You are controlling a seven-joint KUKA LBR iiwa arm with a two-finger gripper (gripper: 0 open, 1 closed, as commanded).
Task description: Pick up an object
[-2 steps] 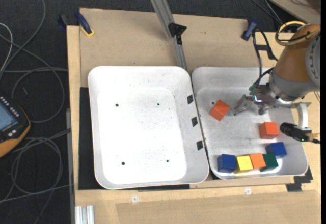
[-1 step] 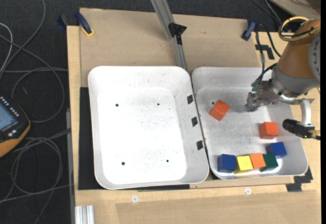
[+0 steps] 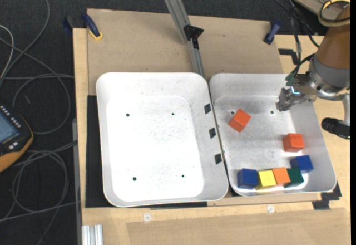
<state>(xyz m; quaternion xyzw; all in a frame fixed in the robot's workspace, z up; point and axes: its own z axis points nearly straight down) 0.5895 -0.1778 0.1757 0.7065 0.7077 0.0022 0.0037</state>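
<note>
Blocks lay unpicked in the right bin; our gripper hovered right of centre, jaws' state untellable.

A robot gripper hovers over the right bin. Coloured blocks lie there, including one tilted orange cube.

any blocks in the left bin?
No. The left bin holds no blocks; all the blocks, such as the orange one, lie in the right bin.
</note>
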